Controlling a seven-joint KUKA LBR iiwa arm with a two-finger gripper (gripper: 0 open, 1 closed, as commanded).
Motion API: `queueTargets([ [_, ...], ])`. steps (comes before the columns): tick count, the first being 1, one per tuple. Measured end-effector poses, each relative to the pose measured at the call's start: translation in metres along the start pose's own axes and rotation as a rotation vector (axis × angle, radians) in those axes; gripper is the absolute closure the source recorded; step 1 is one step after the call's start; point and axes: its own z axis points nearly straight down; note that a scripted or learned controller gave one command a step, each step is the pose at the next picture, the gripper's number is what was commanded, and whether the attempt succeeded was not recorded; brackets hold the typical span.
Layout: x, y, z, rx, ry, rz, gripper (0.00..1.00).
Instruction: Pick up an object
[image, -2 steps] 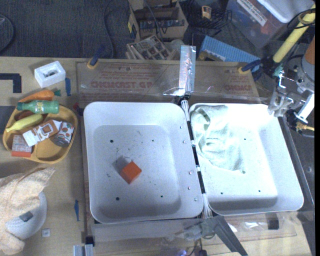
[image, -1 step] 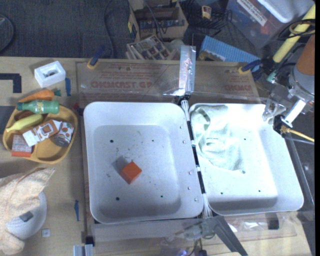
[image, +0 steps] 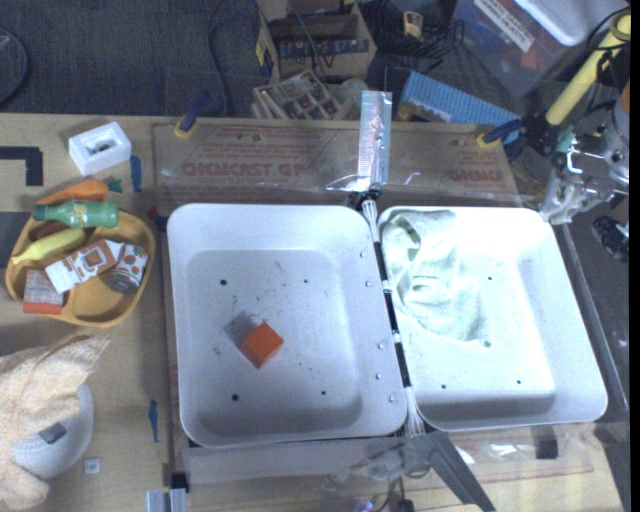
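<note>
While far from jaws (image: 567, 200): orange block (image: 264, 344).

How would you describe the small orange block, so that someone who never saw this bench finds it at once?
Look at the left of the two white bins. On its floor, a little left of the middle, lies an orange block. It is the one brightly coloured thing in either bin; the right bin holds a crumpled white cloth.

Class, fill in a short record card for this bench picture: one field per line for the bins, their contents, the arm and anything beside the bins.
left bin: holds an orange block
right bin: holds a crumpled white cloth
end effector: at the right bin's far right corner, nothing seen held
left of the bins: yellow bowl of toy food
</note>
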Motion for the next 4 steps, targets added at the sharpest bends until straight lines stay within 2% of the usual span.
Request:
queueTargets([
  [1, 0.000, 0.000, 0.000, 0.000, 0.000, -0.001, 0.00],
  [2, 0.073, -0.030, 0.079, 0.007, 0.002, 0.154, 0.00],
  [3, 0.010, -0.012, 0.087, 0.003, 0.001, 0.151, 0.00],
  [4, -0.017, -0.060, 0.118, 0.008, 0.002, 0.290, 0.00],
])
